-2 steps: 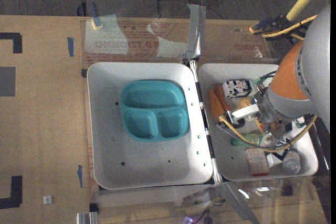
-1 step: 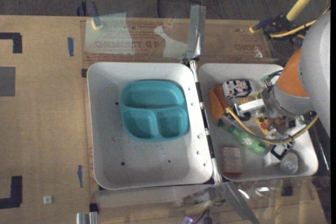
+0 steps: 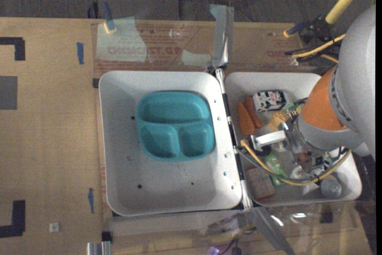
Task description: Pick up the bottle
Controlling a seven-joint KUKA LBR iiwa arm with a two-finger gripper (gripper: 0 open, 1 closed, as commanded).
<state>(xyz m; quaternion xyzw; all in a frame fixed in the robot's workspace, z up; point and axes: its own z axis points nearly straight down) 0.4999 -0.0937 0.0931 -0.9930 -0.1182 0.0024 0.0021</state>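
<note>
We see the arm (image 3: pixel 349 92) over the right bin (image 3: pixel 271 77). The claw (image 3: pixel 296 155) hangs mid-bin; we cannot tell its opening or any hold. The probable bottle (image 3: pixel 330 188) lies at the bin's lower-right corner in view, just beyond the claw, its axis unclear.

Two shallow white bins sit side by side on a tan table (image 3: pixel 48 128). The left bin (image 3: pixel 113 146) holds a teal divided plate (image 3: pixel 176 125). My grey arm (image 3: pixel 325 107), orange-banded, reaches over the right bin (image 3: pixel 239 82) and its clutter: orange pieces (image 3: pixel 246 119), a black-and-white carton (image 3: pixel 268 100), a brown block (image 3: pixel 261 182), and a small clear bottle (image 3: pixel 330 188) in the bin's lower right corner.
</note>
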